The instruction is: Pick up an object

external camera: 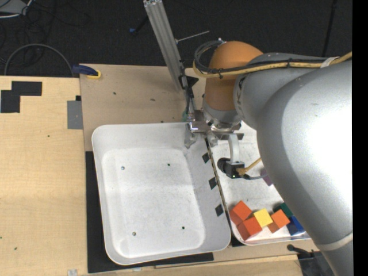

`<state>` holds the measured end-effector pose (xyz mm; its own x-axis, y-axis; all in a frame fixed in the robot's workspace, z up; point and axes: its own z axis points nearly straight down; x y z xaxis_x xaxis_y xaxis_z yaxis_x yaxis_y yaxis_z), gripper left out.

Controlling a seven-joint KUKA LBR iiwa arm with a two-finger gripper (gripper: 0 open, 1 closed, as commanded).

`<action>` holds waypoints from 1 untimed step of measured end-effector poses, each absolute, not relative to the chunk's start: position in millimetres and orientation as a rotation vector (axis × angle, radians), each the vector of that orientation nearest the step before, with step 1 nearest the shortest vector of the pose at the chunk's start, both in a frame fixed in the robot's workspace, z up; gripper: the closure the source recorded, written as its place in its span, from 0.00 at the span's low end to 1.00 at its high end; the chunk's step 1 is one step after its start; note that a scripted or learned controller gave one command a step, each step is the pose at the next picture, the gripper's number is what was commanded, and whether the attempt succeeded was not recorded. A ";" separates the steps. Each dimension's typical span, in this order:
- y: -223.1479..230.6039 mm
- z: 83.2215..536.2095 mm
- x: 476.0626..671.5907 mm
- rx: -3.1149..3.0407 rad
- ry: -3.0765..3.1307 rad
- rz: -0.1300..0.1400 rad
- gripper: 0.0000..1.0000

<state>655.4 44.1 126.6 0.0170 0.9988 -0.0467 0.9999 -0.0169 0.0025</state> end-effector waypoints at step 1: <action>44.2 126.6 655.4 2.215 2.179 -0.049 1.00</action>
